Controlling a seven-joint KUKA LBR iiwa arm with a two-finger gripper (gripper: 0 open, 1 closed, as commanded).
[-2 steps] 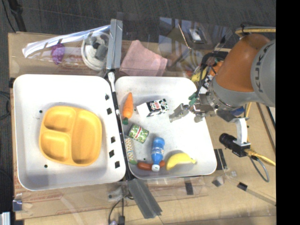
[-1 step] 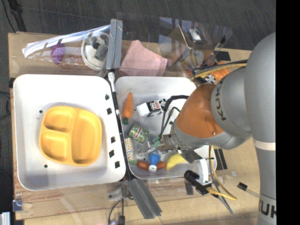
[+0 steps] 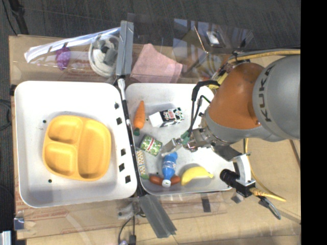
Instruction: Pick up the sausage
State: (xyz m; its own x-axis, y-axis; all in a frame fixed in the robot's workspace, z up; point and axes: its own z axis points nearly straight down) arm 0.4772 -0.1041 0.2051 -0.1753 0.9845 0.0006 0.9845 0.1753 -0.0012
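1. Hovering over the middle of the right bin (image 3: 153, 88), the gripper (image 3: 176, 143) sits at the end of the arm (image 3: 255, 106); whether it is apart or together cannot be told, and nothing is seen held in it.
2. Just left of the gripper lies a green-patterned carton (image 3: 150, 145); just below it stands a blue bottle (image 3: 168, 166) with a white cap.
3. The sausage (image 3: 159, 179), reddish-brown, lies along the bin's near wall, partly covered by the bottle, with the banana (image 3: 195, 175) touching or just beside its right end.
4. Further off in the same bin are a carrot (image 3: 139, 114) and a white box (image 3: 166, 117). The left bin (image 3: 30, 101) holds a yellow divided tray (image 3: 77, 147).
5. Risk: a descent on the sausage would likely strike the bottle first, or close on bottle or banana instead, since both crowd it.
6. Risk: the sausage lies hard against the near wall, so one side of the gripper may land on the rim or find no gap.
7. Open room: bare floor shows along the bin's right side and between the white box and the gripper; the bottom-left corner is tight.
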